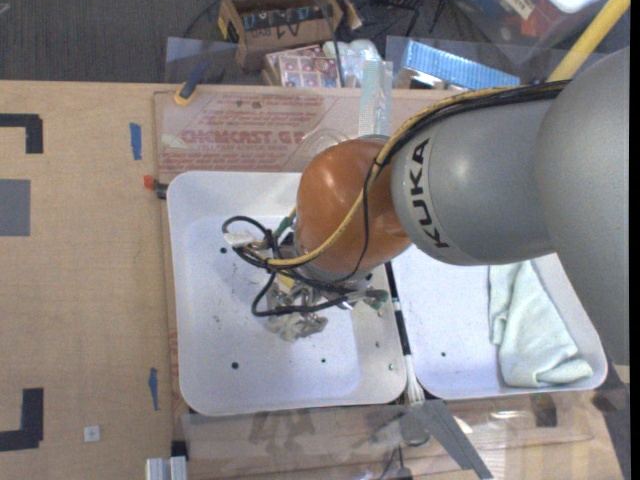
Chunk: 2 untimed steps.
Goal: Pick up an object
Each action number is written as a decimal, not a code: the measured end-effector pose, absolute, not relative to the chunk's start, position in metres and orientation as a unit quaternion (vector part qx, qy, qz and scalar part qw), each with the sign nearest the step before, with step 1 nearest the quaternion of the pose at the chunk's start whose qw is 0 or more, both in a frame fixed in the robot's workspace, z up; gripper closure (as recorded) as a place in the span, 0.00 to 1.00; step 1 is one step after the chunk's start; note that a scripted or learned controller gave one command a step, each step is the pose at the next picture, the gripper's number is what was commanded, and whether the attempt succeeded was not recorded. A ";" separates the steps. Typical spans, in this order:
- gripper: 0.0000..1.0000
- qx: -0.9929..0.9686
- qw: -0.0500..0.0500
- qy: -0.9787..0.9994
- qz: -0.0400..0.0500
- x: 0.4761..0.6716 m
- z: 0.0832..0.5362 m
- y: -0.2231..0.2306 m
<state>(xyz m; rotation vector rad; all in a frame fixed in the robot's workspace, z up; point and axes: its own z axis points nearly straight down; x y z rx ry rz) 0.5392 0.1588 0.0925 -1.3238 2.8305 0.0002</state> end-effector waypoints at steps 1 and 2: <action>1.00 -0.518 0.004 0.855 0.001 0.538 0.208 0.215; 1.00 -0.676 0.005 0.736 0.000 0.584 0.265 0.192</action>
